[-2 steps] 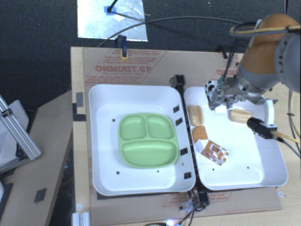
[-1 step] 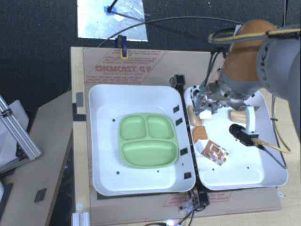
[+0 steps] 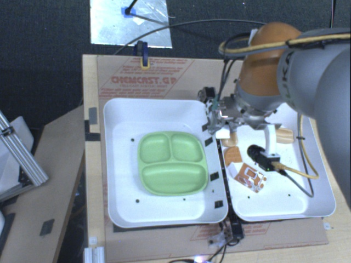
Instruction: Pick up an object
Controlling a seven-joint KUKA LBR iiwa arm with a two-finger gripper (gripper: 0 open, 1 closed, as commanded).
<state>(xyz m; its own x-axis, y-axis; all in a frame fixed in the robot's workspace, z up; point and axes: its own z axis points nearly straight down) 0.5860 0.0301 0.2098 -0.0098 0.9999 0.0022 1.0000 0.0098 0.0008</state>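
Observation:
My gripper (image 3: pixel 222 123) hangs low over the near-left part of the right bin (image 3: pixel 307 201), close to the wall between the two bins. Just below it in the view lies a small brown-orange piece (image 3: pixel 232 155). Further toward the front sits an orange and white patterned packet (image 3: pixel 250 177). A tan wooden block (image 3: pixel 284 136) lies to the right of the gripper, partly hidden by the wrist. Nothing can be seen held.
The left bin (image 3: pixel 120 147) holds a green divided plate (image 3: pixel 172 163) in its middle. The grey arm with its orange band (image 3: pixel 271 53) covers the back of the right bin. A cardboard sheet (image 3: pixel 148 75) lies under both bins.

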